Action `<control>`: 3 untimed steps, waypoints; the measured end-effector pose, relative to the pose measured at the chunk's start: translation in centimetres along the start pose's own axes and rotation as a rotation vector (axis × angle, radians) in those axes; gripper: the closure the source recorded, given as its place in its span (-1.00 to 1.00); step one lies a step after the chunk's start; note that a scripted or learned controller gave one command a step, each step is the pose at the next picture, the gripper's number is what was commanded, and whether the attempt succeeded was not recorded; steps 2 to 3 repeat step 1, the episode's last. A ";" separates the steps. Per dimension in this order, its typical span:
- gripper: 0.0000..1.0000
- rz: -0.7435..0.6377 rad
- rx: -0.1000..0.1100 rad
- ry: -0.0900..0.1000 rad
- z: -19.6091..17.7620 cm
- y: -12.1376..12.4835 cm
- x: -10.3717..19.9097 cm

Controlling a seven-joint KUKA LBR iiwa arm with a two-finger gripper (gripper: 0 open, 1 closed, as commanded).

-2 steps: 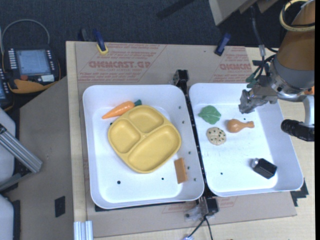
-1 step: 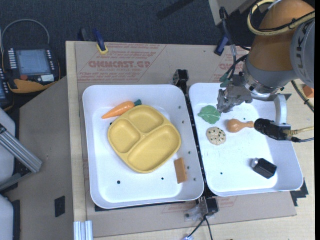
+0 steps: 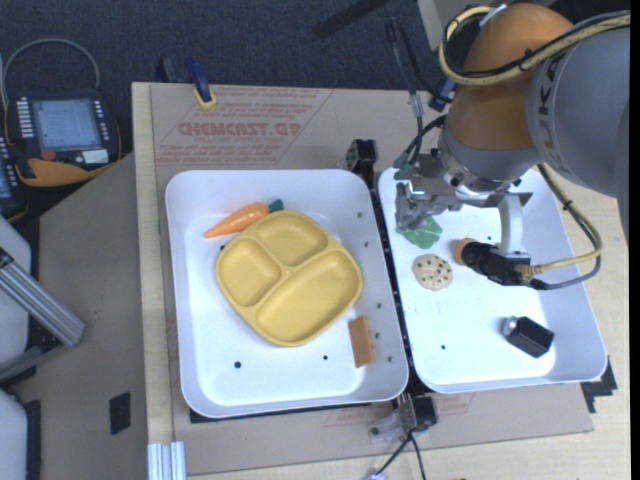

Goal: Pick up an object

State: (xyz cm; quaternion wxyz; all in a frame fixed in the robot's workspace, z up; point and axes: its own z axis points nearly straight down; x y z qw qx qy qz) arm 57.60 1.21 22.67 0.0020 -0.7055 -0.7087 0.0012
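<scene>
The grey arm's pincer hung low over the right white bin, directly above a green flat piece (finger opening and any hold indiscernible), beside a speckled round cookie.

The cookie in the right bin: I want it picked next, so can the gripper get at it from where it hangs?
Probably yes: the cookie lies flat on open floor just below the gripper, nothing on it.
</scene>
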 end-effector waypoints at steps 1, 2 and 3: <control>1.00 -0.001 -0.007 0.000 -0.7 0.9 4.6; 1.00 -0.001 -0.007 0.000 -0.7 0.9 4.6; 1.00 -0.001 -0.007 0.000 -0.7 0.9 4.6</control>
